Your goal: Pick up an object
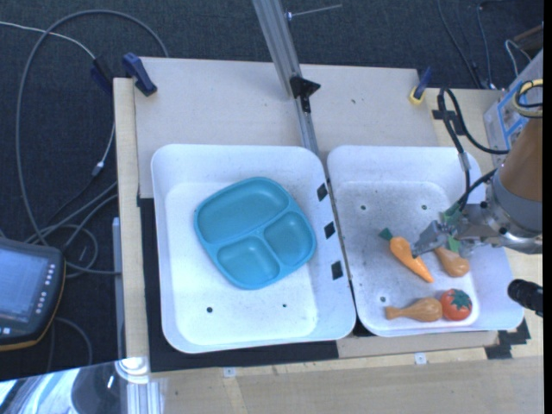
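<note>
While the arm reaches in over the right bin, its gripper hangs low just beside the toy carrot, fingertips at the carrot's upper side. Whether those fingers are parted or closed, I cannot tell; nothing is visibly held between them. Just past the carrot, toward the arm, lies a tan, potato-like piece, partly under the gripper body. Nearer the bin's front rim than the carrot lie a toy drumstick and, touching its thick end, a tomato. Well apart from the carrot, in the left bin, sits a blue divided plate.
</note>
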